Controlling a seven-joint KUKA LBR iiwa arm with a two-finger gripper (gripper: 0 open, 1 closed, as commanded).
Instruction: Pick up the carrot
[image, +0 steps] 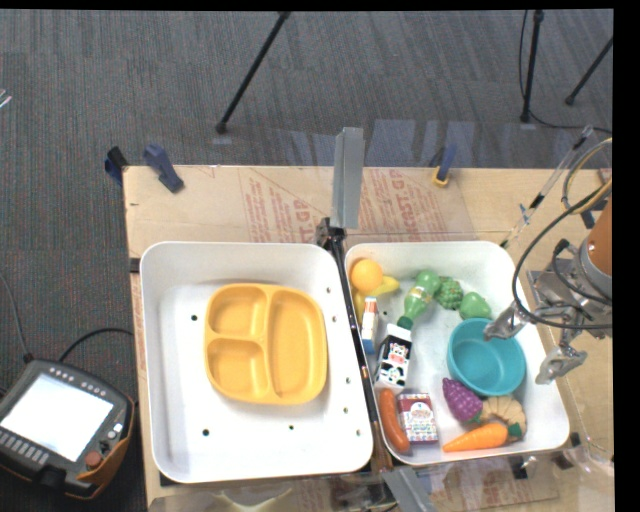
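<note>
The carrot is orange with a green top and lies along the front wall of the right bin, near its front right corner. My gripper hangs above the bin's right side, behind and to the right of the carrot, and is apart from it. It is open. One finger is over the rim of a teal bowl and the other is near the bin's right wall. I see nothing between the fingers.
Purple grapes and a tan toy lie just behind the carrot. A red box and an orange-red sausage lie to its left. A milk carton, green vegetables and an orange fruit sit further back. The left bin bears a yellow divided plate.
</note>
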